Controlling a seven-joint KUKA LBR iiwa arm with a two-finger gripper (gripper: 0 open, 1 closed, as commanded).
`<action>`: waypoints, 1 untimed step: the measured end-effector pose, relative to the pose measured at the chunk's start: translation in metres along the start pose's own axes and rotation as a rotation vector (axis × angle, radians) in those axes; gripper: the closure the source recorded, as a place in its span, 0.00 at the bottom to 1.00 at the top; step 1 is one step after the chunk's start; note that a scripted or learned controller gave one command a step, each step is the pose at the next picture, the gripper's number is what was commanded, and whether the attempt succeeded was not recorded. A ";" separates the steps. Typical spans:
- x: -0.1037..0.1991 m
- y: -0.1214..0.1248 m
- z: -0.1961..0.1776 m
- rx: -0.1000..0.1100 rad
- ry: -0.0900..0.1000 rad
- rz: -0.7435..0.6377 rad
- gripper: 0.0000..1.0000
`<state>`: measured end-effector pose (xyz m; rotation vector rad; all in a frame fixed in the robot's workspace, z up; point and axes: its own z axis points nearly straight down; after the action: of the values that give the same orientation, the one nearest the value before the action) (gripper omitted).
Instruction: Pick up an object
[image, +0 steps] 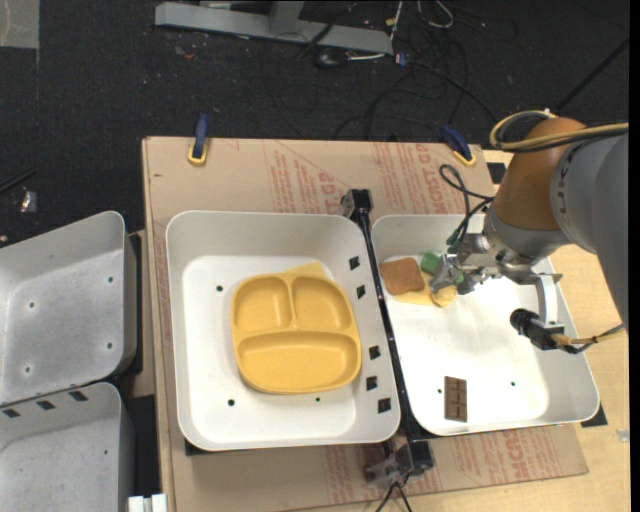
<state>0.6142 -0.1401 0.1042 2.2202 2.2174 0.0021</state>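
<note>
In the right bin, a tan slice of bread lies at the back left. A small green piece and a yellow piece sit just to its right. A brown chocolate bar lies near the front of that bin. My gripper hangs low over the green and yellow pieces, right beside the bread. The wrist above it is grey with an orange band.
The left bin holds a yellow divided plate in its middle. A black divider runs between the two bins. The arm's body covers the back right corner of the right bin. Grey metal trays lie off the bench's left side.
</note>
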 end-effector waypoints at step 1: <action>-0.008 0.007 -0.058 -0.002 0.000 0.000 1.00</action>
<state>0.6211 -0.1480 0.1624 2.2187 2.2166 0.0044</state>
